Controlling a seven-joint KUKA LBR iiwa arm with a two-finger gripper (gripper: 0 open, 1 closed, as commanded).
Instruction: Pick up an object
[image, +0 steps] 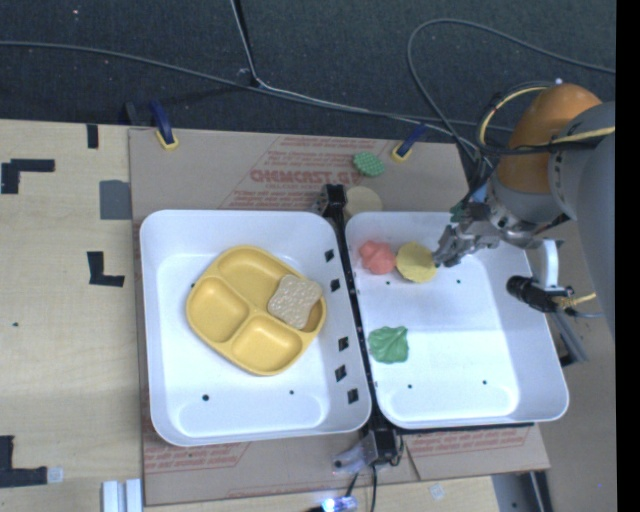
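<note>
Flat yellow round toy piece (416, 264) lies in right white bin (520, 400), upper part, just beside pinkish-red lumpy toy piece (377, 257). Gripper (447, 250) at its right edge, touching or nearly so; whether open or closed, cannot tell (too small, dark). Judgement: centre over yellow piece, straddle it, avoid nudging red neighbour. In right bin: three pieces, counting green leafy one (389, 344). Left bin (170, 400): one yellow compartment plate (235, 310), one tan cracker-like square (296, 301) on it.

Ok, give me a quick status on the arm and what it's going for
End effector down in the right bin, at the yellow piece. Nothing seen lifted. Pink piece sits just beside the yellow one; green leaf lies apart.
</note>
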